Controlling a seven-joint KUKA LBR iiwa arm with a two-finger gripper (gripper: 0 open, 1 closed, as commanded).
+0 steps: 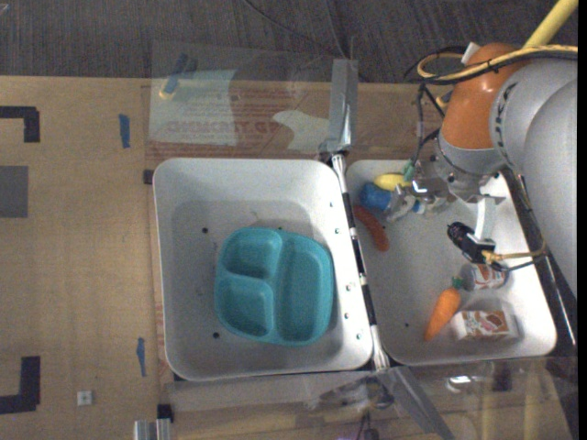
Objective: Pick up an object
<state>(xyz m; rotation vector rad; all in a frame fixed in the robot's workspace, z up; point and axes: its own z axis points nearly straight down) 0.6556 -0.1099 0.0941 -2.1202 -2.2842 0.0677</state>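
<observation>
Left bin (174,181): holds a teal divided tray (273,284), lying flat near the middle.
Right bin (413,282): blue object (374,196) and yellow object (392,181) in the far left corner; red object (372,229) just beside the blue one; carrot (442,311) and small carton (483,323) near the front.
Gripper (413,193): over the right bin's far left corner, just beside the blue and yellow objects; apart or together, cannot tell.
Surface (73,273): brown board with blue tape marks (124,130) and black corner marks (23,122).
Room: dark floor (138,16) beyond; clear sheet (238,108) behind the left bin.
</observation>
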